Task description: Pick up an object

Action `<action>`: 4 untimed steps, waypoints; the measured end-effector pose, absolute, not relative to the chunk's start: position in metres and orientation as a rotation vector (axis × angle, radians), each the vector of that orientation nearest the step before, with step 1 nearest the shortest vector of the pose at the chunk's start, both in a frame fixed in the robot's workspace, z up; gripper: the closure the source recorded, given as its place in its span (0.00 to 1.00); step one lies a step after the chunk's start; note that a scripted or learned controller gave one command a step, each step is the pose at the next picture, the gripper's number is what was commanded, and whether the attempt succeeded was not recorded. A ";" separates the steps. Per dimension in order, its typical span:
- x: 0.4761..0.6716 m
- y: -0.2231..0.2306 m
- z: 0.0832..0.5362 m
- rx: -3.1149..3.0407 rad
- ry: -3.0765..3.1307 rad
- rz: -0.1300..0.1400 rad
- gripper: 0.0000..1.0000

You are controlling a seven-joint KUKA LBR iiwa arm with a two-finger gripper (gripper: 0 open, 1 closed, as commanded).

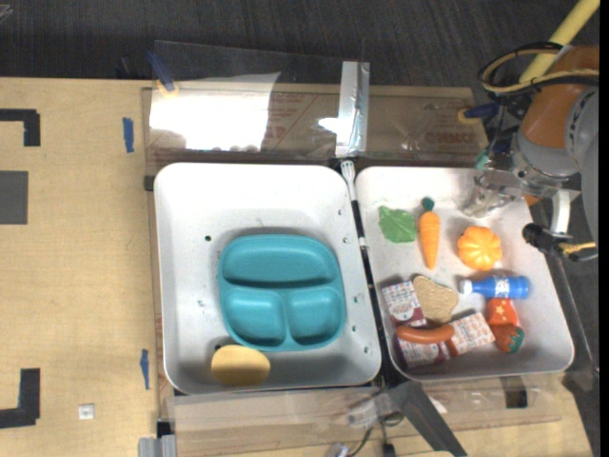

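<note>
Two white bins side by side; gripper poised over right bin's far corner, grip state impossible to tell; orange pumpkin just below it, carrot beside.

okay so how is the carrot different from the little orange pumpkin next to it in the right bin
The carrot is long and tapered, while the pumpkin is round and squat. The carrot lies lengthwise with a dark green tip toward the bin's far side; the pumpkin sits as a ribbed ball. The carrot is a deeper orange, the pumpkin more yellow-orange. Both are toy foods lying apart from each other in the right bin.
</note>
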State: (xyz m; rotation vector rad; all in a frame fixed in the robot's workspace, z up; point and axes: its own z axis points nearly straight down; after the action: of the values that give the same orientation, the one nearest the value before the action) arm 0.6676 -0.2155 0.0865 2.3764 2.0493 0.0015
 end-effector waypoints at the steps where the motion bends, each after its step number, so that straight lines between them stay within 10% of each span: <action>1: 0.668 -0.157 0.086 2.628 1.724 0.001 1.00; 3: 0.648 -0.095 0.087 3.128 0.318 0.002 1.00; 4: 0.638 -0.111 0.230 3.125 0.315 0.016 1.00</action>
State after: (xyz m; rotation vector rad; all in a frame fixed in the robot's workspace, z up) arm 0.6380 -0.1107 0.2301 3.1251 0.3146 0.0165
